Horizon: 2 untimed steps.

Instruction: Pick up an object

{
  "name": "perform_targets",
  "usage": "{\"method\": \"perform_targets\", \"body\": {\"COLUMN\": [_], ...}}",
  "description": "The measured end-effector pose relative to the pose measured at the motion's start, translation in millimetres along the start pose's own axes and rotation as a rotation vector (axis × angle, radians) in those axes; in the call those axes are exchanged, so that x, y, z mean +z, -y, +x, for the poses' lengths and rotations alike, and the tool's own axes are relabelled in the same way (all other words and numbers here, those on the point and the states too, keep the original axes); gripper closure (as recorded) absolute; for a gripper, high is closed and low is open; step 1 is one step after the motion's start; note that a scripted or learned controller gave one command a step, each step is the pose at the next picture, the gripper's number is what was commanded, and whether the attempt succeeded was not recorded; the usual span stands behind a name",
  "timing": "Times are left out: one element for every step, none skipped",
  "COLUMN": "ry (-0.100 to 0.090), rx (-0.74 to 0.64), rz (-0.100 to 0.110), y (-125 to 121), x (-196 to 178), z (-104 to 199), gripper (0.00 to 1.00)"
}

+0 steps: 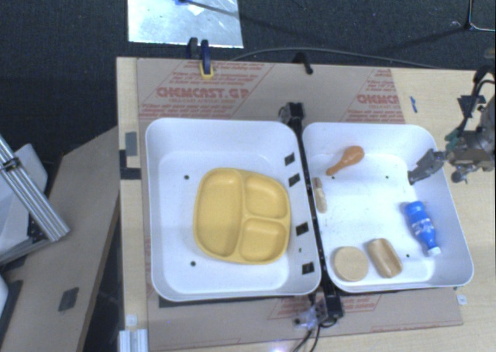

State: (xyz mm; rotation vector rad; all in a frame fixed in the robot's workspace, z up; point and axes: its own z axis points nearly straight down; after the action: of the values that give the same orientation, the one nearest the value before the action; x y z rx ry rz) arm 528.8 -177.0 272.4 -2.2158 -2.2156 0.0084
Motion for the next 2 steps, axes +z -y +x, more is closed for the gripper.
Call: {"method": "perform_targets", "body": {"ry": [0.003,0.001], "rx": [-0.003,-0.002], "rz": [-0.012,-0.008], "y": [-2.1,-5.7], "x": [-6.1,36.1], "z": [0.6,3.5], "gripper": [0.0,0.0]}}
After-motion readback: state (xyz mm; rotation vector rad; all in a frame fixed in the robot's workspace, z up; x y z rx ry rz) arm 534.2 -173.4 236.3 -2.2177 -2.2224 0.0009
